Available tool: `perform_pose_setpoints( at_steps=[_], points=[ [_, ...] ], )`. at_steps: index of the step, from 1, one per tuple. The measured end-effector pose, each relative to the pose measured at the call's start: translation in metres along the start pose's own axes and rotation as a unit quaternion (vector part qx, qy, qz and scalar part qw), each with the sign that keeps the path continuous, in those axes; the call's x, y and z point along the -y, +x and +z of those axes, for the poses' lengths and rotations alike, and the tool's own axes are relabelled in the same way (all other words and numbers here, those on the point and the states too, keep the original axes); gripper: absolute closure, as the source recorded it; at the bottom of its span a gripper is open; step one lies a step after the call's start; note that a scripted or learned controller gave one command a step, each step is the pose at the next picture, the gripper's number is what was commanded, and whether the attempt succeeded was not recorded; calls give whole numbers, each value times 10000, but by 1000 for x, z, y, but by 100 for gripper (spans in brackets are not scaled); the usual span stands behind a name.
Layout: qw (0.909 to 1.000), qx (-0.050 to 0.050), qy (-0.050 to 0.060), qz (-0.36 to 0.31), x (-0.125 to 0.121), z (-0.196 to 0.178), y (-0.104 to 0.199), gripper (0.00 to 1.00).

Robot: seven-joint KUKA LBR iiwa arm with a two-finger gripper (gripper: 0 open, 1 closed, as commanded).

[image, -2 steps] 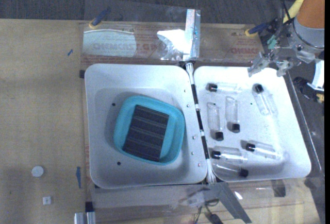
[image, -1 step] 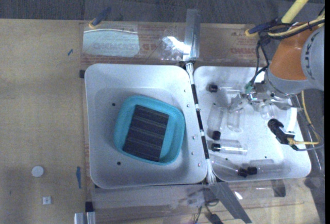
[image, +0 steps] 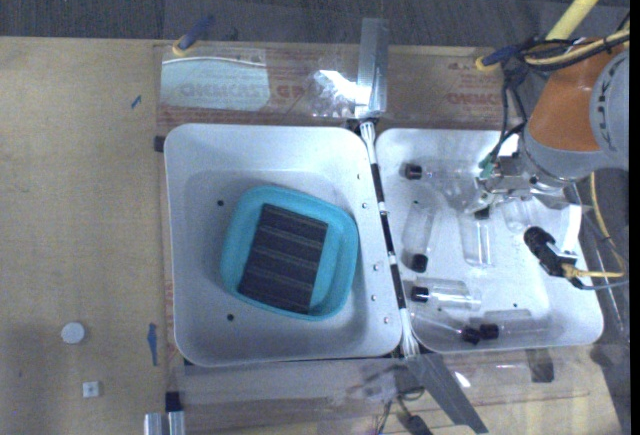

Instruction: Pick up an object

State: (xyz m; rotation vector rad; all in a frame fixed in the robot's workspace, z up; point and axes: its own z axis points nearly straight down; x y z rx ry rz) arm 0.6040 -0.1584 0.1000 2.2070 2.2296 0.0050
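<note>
Blue tray point(image: 340, 233) with dark ridged block point(image: 286, 256) sat in left bin point(image: 190, 223); small white disc point(image: 72, 332) lay on bench point(image: 70, 173)

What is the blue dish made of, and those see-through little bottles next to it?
The blue dish looks like matte plastic: even turquoise colour, soft rounded rim, no sharp shine. The dark ridged block in it may be rubber or plastic; I cannot tell. The small bottles in the right bin look like clear plastic or glass with black caps: the white floor shows through them.
</note>
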Motion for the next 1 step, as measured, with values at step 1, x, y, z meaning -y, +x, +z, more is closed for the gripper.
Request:
perform_pose_setpoints(
  at_steps=[1],
  points=[
    [9982, 4, 24, 595, -42, -125, 34, 100]
  ],
)
